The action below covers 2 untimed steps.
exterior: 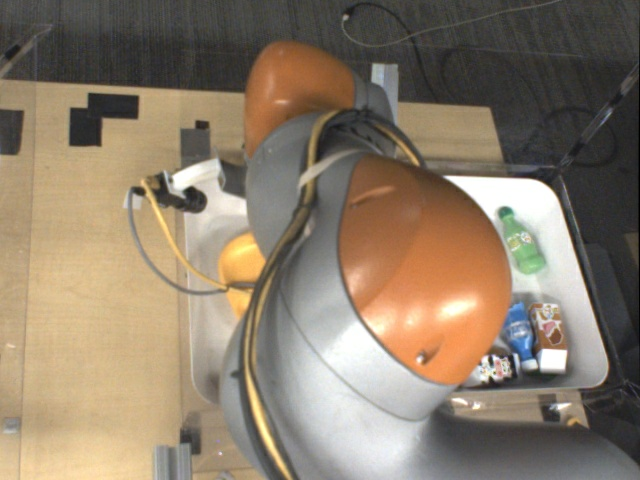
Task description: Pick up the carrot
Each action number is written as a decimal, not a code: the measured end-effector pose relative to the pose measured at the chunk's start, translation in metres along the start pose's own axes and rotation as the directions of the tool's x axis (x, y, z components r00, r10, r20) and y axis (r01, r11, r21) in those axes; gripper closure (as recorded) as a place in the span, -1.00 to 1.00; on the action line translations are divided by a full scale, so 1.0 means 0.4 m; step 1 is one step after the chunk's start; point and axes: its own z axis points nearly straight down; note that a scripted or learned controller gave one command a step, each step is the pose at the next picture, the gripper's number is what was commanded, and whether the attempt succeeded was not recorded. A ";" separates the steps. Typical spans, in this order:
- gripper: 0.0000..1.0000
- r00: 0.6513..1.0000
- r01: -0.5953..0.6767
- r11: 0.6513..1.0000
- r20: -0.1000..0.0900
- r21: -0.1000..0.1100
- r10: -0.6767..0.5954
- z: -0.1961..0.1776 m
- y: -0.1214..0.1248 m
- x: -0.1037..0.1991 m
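A rounded yellow-orange object (241,264), possibly the carrot, lies in the left white bin (200,368), mostly hidden beneath the arm.

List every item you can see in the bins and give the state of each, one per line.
Green bottle: lying on its side in the right bin.
Blue bottle: lying down in the right bin, beside the small carton.
Small carton: resting near the right bin's front corner.
Yellow-orange object: in the left bin, mostly hidden by the arm; identity unclear.
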 end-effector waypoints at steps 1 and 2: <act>1.00 1.000 0.001 1.000 -0.017 0.000 -0.001 0.034 -0.031 -0.145; 1.00 0.998 0.058 0.998 0.003 0.000 -0.058 -0.184 0.109 -0.261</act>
